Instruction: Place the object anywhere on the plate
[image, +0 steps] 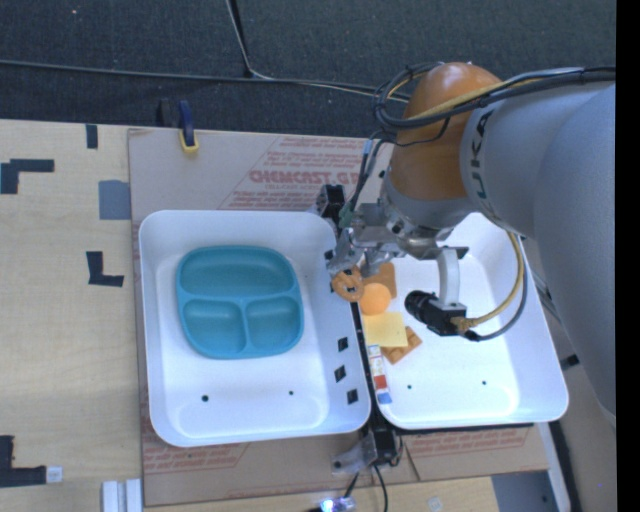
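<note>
While the arm leaned in from 3 o'clock, your gripper (362, 255) hung low over the left edge of the right bin (500, 400). You could not tell how it was set, or if it held anything. A small pile of play food (378, 305) lay just below it, with an orange ball (375, 298) on top. The blue plate (240, 300) sat in the left bin (160, 400), at 9 o'clock from the pile. You looked to be at the picking-up step. Next, you needed a firm grab, a lift, then a move to the plate.
</note>
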